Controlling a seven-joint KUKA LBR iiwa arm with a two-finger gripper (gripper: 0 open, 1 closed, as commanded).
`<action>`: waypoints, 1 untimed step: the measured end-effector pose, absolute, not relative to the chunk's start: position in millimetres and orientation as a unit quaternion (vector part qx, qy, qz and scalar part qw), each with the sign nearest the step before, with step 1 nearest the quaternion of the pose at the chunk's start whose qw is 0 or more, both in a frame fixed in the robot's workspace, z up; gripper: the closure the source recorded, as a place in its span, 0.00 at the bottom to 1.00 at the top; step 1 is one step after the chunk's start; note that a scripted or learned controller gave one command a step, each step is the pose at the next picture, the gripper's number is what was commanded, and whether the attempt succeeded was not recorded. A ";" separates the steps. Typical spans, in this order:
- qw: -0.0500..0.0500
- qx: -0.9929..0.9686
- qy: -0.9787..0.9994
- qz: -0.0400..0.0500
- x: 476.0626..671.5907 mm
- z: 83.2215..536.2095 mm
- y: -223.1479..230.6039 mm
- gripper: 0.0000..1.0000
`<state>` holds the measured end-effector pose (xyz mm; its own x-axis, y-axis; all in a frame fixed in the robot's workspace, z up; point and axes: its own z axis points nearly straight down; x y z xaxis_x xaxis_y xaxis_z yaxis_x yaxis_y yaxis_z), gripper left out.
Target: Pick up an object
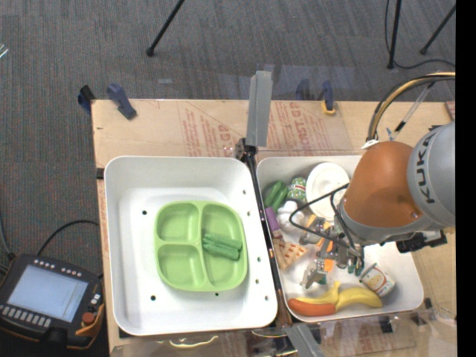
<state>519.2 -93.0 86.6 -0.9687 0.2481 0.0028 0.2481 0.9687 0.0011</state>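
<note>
— Right, where's the gripper (321, 268) sitting?

— Low in the right bin (413, 288), fingers spread apart and holding nothing — the banana (358, 297) lies just below and to the right of the tips, along the near wall, with a carrot (314, 307) tucked against it on the left.

— Anything else close?

— A small labelled can (376, 280) just right of the fingers, a waffle piece (291, 254) just left, a white plate (328, 181) and green vegetables (274, 194) at the far end.

— Any writing?

— "KUKA" on the grey arm (439, 177); the can's label is too small to read, and the red print on the cardboard bench (178, 129) is hard to read.

— Room to move?

— Tight here. The left bin (126, 274) has more — only a green divided tray (178, 253) with green beans (222, 245) on it
</note>
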 end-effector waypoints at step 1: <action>0.001 -0.122 -0.993 -0.001 520.2 96.4 -92.2 1.00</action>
<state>520.2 -92.2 96.4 -0.9703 0.2420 0.0016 0.2420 0.9703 0.0011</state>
